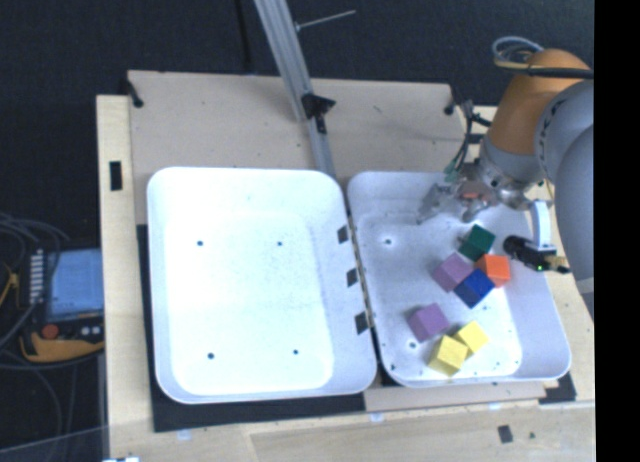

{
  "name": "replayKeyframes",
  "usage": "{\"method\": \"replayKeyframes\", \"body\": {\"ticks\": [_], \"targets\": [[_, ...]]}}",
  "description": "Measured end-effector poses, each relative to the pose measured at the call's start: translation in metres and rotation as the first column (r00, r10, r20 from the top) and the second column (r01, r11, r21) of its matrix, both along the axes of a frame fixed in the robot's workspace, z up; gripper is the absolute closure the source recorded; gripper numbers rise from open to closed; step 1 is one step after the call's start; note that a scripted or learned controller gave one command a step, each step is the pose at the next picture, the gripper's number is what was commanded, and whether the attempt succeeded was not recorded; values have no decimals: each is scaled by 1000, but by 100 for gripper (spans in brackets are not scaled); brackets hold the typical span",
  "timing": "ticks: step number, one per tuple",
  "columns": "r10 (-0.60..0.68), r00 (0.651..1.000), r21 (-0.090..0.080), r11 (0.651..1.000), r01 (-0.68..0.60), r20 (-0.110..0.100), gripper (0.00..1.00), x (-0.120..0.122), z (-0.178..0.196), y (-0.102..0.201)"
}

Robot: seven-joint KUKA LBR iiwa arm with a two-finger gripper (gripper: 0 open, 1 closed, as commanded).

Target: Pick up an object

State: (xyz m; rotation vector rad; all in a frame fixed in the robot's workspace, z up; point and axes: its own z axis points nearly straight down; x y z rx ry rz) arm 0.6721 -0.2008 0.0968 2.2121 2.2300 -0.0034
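While seven small cubes lie in the right-hand shallow white bin [400,200], none of them sits between the fingers of the two-finger gripper [455,200], which hangs spread open and empty above the bin's far part, a little up and left of the nearest block. Counted by colour, there are one dark green cube [477,242], one orange cube [497,269], one blue cube [474,287], two purple cubes and two yellow cubes. Green, orange, blue and the upper purple cube [452,272] form a tight cluster near the bin's right side, the blue one touching both its purple and orange neighbours. Nearer the front edge lies the lower purple cube [429,321], and just beside it the two yellow ones, the larger-looking front yellow cube [449,354] touching the rear yellow cube [472,337].

Beside this bin on the left stands the second shallow white bin [250,280], the two meeting along a shared edge. Both rest on a pale wooden bench [230,120]. Behind them a slanted grey metal rail [285,50] rises from the bench, and the grey arm with its orange band [525,115] reaches in from the right.
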Motion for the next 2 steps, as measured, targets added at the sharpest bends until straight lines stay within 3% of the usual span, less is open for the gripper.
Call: {"method": "replayKeyframes", "body": {"ticks": [1, 2], "targets": [[4, 1000, -4, 1000, -4, 5, 100, 2, 14, -1], [2, 1000, -1, 1000, -2, 8, 100, 7, 60, -5]]}}
